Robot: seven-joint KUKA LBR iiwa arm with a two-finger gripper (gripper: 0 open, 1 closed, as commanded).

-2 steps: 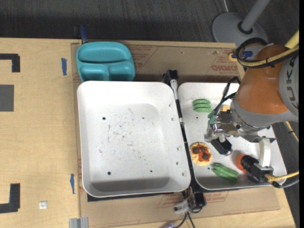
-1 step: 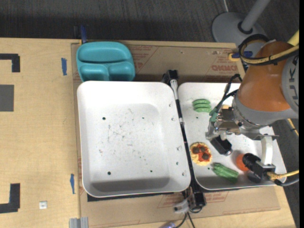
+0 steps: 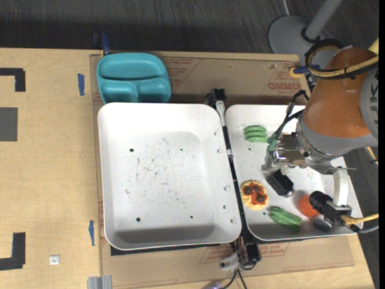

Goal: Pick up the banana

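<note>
Red print on the cardboard [image 3: 283, 77], too small to read

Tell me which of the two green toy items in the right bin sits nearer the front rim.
The darker green pickle-shaped piece, lying beside the front rim of the right bin. The lighter green ridged piece sits toward the back.

light: bright, even overhead | shadows: soft | glare: mild on bins [image 3: 162, 131] | focus: slightly soft

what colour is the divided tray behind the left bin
Teal, seen plainly in the camera view: the divided tray behind the left bin.
</note>
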